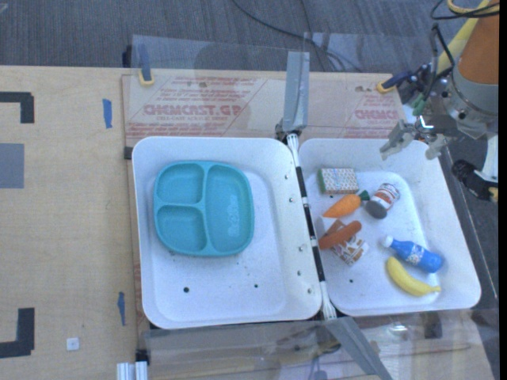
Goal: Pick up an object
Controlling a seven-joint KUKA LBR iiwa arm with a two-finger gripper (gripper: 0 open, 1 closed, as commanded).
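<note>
Tabletop (63, 236): light wooden surface, two shallow white bins carried side by side.
Left bin (230, 291): a teal plastic three-compartment plate (203, 208) is seen lying flat, left of the bin's centre.
Right bin (455, 236): small objects are scattered in it. A speckled rectangular sponge block (339, 180) lies at upper left; an orange toy carrot (344, 205) just below it; a small red-and-white can (384, 196) to its right.
Right bin, lower part: an orange-brown toy sausage (341, 233) rests against a small printed carton (351, 250); a blue-and-white bottle (416, 253) lies just above a yellow toy banana (410, 279).
Gripper (413, 141): positioned over the right bin's upper right corner, fingers spread open, nothing between them.
</note>
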